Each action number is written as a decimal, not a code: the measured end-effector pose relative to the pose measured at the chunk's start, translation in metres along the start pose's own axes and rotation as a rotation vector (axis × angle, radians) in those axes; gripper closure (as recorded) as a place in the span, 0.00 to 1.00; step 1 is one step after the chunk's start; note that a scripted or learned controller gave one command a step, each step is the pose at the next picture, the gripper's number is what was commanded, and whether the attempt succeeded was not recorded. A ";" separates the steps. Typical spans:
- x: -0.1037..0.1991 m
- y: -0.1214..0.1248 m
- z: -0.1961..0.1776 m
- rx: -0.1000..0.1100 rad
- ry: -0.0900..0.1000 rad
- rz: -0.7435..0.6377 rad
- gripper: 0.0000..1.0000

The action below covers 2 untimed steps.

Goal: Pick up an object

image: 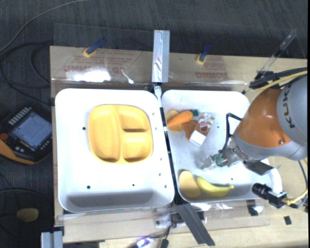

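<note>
yellow banana (213, 186) lies just near of the gripper (215, 160), long axis left to right; whether the gripper is spread, i cannot tell.

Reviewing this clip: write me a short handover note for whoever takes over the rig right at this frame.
Gripper: low inside the right bin, near its middle; nothing visibly held.
Objects in the right bin: carrot at the upper left, a small wrapped item and a white block beside it, banana along the near wall with a yellow round piece at its left.
Left bin: holds a yellow divided tray.
Done: arm brought down into the bin.
Left: grasp and lift an object.
</note>
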<state>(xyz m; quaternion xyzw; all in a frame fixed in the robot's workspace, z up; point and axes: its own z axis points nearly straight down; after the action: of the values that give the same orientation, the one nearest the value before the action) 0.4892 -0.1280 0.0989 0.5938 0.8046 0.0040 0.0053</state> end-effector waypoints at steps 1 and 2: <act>0.000 0.000 0.000 0.000 0.000 0.000 0.00; -0.066 0.063 0.004 0.017 0.002 0.125 0.00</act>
<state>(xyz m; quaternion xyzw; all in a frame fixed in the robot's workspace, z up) 0.5690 -0.1727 0.0961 0.6431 0.7658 -0.0020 -0.0007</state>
